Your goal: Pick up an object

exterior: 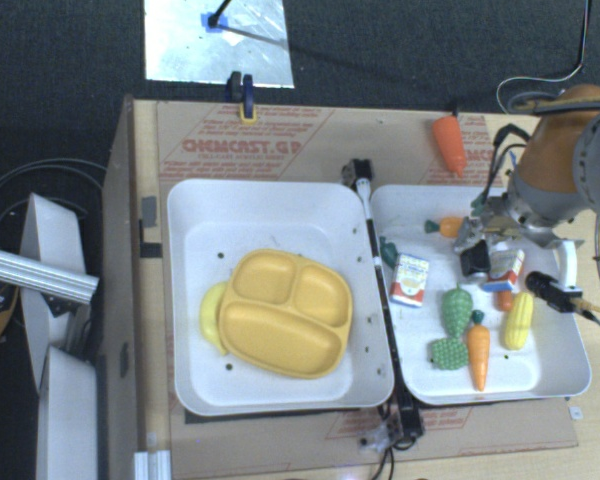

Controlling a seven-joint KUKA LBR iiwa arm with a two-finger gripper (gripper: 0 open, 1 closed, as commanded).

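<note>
Now the gripper [483, 253] hovers low in the right white bin [565, 373], its grip unreadable; nearby, the small plastic toy carrot [477, 353] looks light, rigid, slick — best pinched mid-body.

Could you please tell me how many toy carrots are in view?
2. One carrot lies in the right bin, near its front; another carrot rests on the cardboard behind that bin. The arm may hide more.
</note>
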